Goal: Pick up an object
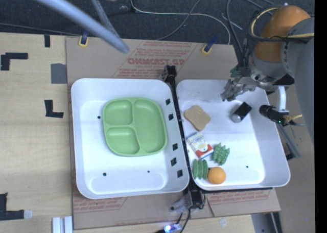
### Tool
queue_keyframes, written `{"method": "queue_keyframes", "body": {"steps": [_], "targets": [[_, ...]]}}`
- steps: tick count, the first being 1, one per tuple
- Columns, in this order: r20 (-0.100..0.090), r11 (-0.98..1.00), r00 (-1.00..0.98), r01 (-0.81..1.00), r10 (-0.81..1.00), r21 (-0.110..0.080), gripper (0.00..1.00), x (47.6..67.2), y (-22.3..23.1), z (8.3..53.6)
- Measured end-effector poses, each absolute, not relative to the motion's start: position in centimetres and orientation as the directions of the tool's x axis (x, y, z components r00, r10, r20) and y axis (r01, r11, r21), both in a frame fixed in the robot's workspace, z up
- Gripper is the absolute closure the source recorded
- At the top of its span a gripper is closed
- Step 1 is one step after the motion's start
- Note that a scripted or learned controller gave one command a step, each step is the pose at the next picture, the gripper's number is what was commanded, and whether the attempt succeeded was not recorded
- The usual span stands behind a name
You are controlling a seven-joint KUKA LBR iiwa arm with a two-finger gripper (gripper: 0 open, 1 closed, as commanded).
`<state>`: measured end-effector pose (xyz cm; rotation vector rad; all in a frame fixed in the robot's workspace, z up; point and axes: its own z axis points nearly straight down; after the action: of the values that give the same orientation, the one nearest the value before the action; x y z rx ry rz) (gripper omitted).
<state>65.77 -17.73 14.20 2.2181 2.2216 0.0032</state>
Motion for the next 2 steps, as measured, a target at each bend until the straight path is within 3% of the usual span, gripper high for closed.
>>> {"method": "queue_keyframes", "body": {"steps": [2], "targets": [[0.000,0.002,-0.002,1.000,1.000,0.002,1.00,66.0,-17.7,22.5]]}}
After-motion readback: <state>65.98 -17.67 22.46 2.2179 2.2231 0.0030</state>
